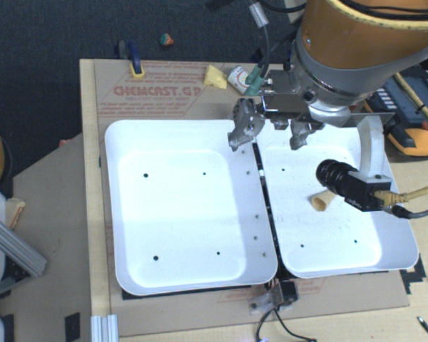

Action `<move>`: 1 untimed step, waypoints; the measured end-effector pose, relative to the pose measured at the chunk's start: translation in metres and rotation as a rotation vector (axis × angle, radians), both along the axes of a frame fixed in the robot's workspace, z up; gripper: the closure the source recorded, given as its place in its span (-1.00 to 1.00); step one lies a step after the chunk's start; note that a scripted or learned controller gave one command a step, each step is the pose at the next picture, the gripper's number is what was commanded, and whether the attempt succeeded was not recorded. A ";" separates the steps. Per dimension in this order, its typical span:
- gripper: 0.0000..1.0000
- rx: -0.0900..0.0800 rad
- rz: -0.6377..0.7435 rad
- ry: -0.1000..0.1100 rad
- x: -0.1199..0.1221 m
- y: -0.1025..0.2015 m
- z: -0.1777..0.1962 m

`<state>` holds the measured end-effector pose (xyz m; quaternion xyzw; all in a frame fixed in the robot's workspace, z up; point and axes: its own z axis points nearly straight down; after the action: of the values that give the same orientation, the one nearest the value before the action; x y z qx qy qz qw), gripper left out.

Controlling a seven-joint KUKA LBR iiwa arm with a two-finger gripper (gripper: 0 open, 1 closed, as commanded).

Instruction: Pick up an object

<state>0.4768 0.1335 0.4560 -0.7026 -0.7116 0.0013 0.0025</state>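
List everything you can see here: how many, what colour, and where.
left bin: one, white, on the board
right bin: one, white, beside it
tan piece: one, in the right bin
board: one, brown, under both bins
clamp: one, blue and yellow, board's far edge
scrap: one, yellow, board's far edge
ball: one, multicoloured, on the dark floor
arm: one, grey and orange, from the right
gripper: one, open, over the bins' far edge

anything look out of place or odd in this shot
Mildly. A yellow scrap lies on the bench behind the left bin, outside it, and a small colourful bit sits on the dark floor beyond. The right bin holds one tan piece.
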 end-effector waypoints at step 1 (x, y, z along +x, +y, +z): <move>-1.00 -0.005 -0.008 0.007 0.001 0.042 -0.115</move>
<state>0.4777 0.1754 0.3406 -0.7053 -0.7089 0.0056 0.0032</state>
